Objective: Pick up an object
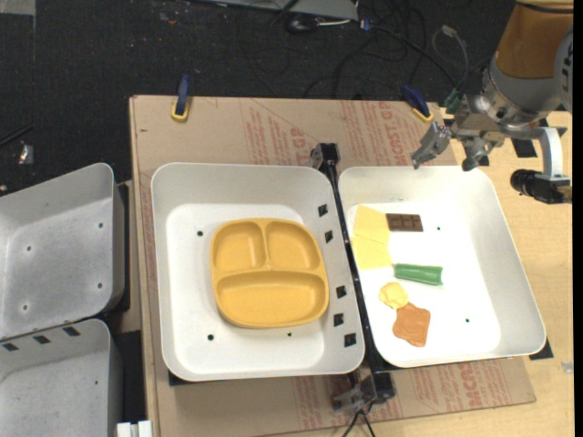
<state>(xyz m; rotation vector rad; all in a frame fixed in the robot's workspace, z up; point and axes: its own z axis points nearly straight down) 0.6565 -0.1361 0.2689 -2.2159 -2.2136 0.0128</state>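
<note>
In the right bin (483, 244) lie several toy foods: a pale yellow slab (369, 237), a brown chocolate bar (404, 223), a green piece (418, 273), a small yellow lump (393, 294) and an orange piece (412, 324). My gripper (450, 152) hangs over the far rim of the right bin, above and to the right of the chocolate bar. Its two fingers are spread apart with nothing between them. It touches none of the foods.
The left bin (182, 244) holds a yellow divided plate (270, 272). A black divider (339, 244) runs between the bins. Blue and yellow clamps (181, 98) grip the cardboard's far edge. Grey metal panels (55, 235) lie at the left.
</note>
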